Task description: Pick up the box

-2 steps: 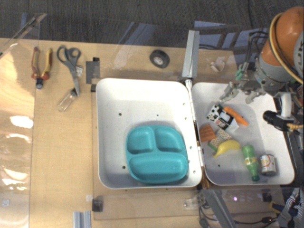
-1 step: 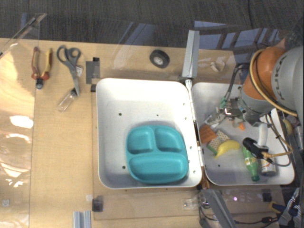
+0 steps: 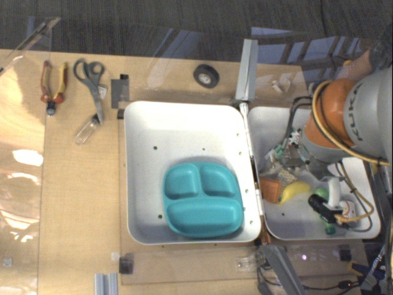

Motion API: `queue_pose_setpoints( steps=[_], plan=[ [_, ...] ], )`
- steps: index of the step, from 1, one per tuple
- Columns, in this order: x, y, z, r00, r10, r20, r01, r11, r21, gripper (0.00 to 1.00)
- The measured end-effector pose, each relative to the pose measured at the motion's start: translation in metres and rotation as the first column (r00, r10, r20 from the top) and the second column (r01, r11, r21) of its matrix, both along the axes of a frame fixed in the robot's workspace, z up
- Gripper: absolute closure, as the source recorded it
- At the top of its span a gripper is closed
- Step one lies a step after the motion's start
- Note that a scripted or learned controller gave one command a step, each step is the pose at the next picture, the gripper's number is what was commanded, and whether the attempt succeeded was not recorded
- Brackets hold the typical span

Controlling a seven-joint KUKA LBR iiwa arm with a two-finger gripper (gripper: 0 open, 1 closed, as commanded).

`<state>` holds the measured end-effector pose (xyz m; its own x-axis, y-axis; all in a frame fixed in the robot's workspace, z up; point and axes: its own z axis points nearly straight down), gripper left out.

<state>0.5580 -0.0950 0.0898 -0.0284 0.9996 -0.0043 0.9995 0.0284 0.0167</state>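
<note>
Box [image 3: 270, 190], orange-brown, lies at left edge of right bin [image 3: 270, 226], partly hidden; long axis can't be told. Banana [image 3: 293, 192] touches it on the right, green item [image 3: 319, 196] beyond. Gripper [image 3: 287, 157] low in same bin, just above box; grip state can't tell. Left bin [image 3: 147, 128] holds teal tray [image 3: 202, 199]. Scissors [image 3: 91, 82], pliers [image 3: 51, 86] on desk [image 3: 73, 226].

A teal divided tray [image 3: 202, 200] lies in the left bin [image 3: 144, 165]; at ten o'clock, scissors [image 3: 92, 85] and pliers [image 3: 52, 86]; a tape roll [image 3: 206, 75] at twelve.
</note>
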Motion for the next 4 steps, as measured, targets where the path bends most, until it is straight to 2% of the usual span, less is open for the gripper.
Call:
queue_pose_setpoints(
  steps=[1,2,3,4],
  plan=[
    [0.004,0.000,0.013,1.000,0.002,0.011,-0.002,1.000,-0.002,1.00],
    [0.004,0.000,0.013,1.000,0.002,0.010,-0.002,1.000,-0.002,0.00],
    [0.061,-0.002,-0.001,0.999,-0.038,-0.004,0.038,0.999,0.002,0.00],
    [0.100,-0.012,-0.003,0.988,0.138,-0.071,-0.137,0.990,0.021,0.00]
  ],
)
